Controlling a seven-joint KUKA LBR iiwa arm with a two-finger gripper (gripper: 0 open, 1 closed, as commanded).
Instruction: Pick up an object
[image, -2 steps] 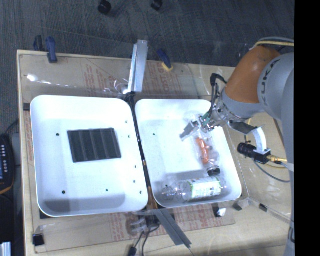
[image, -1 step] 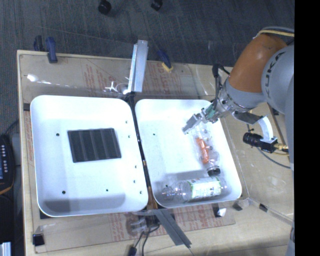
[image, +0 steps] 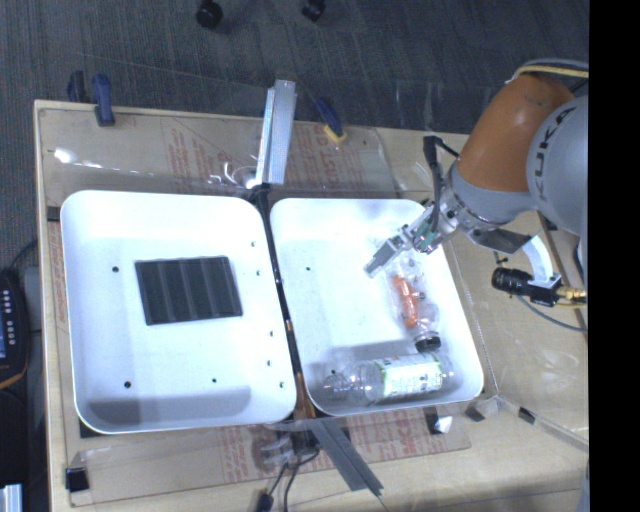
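Observation:
My gripper (image: 384, 258) hangs over the upper right part of the right bin (image: 325, 300), pointing down and to the left. Just below it lies a small clear bottle (image: 411, 301) with orange contents and a black cap, set lengthwise along the bin's right side. A larger clear plastic bottle (image: 396, 380) with a pale label lies on its side along the bin's near wall. In the left bin (image: 80, 310) a dark ribbed rectangular pad (image: 188, 290) lies flat. I see nothing held in the gripper.
A grey metal bar (image: 275, 130) stands at the back between the two bins. Blue clamps (image: 100, 95) grip the bench's far edge. The right bin's left half is bare white floor.

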